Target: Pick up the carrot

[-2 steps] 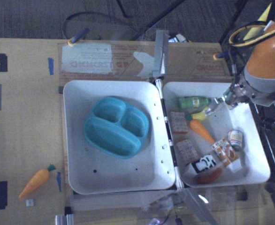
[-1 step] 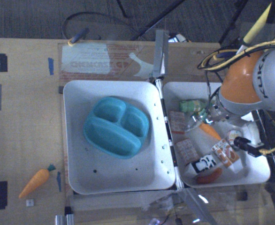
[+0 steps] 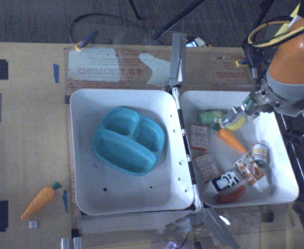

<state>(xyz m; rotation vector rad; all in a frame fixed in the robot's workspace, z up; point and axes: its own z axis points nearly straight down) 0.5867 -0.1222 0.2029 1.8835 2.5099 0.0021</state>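
Note:
An orange carrot [image 3: 232,140] lies in the right bin [image 3: 286,160], near its middle, with its point toward the lower right. My gripper [image 3: 245,111] hangs over the bin's upper part, just up and right of the carrot's thick end and beside a yellow fruit [image 3: 236,122]. I see nothing held in it. A second carrot [image 3: 38,201] with a green top lies on the bench, left of the left bin.
The left bin [image 3: 84,108] holds a blue divided plate [image 3: 128,139]. Around the carrot in the right bin lie a green item [image 3: 210,117], two small packets [image 3: 198,137], a can [image 3: 259,153], cartons [image 3: 249,171] and a red sausage [image 3: 230,195].

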